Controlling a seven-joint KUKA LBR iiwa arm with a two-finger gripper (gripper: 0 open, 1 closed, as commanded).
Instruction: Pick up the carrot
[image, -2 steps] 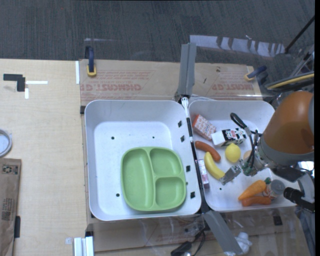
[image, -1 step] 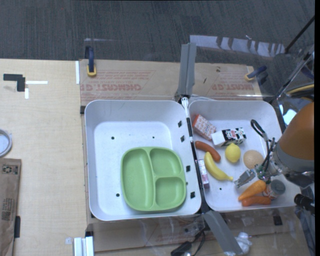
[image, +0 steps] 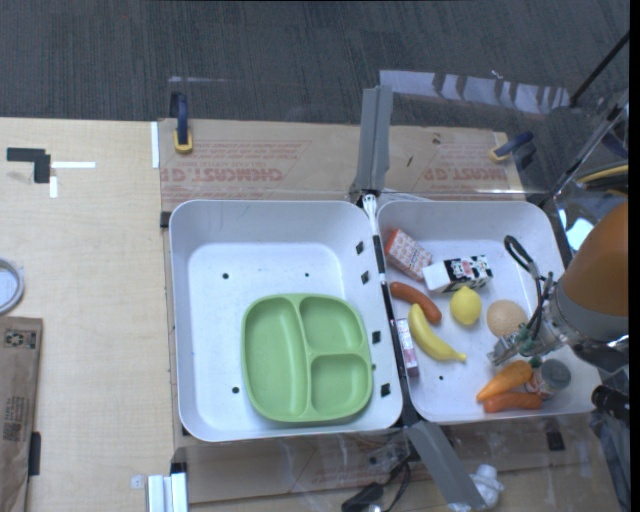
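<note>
Carrot (image: 508, 387) position: lower right of the frame, in the right bin (image: 440, 405), lying close to that bin's lower rim. Gripper (image: 522, 346) hangs just above the carrot's upper end; finger state cannot be determined — the tips blur into clutter. Risk: a descent could graze the egg (image: 506, 318) or a small grey object touching the carrot on its right, nudging the carrot aside. Clearance is tight toward the rim; open room lies left, toward the banana (image: 434, 338).
</note>
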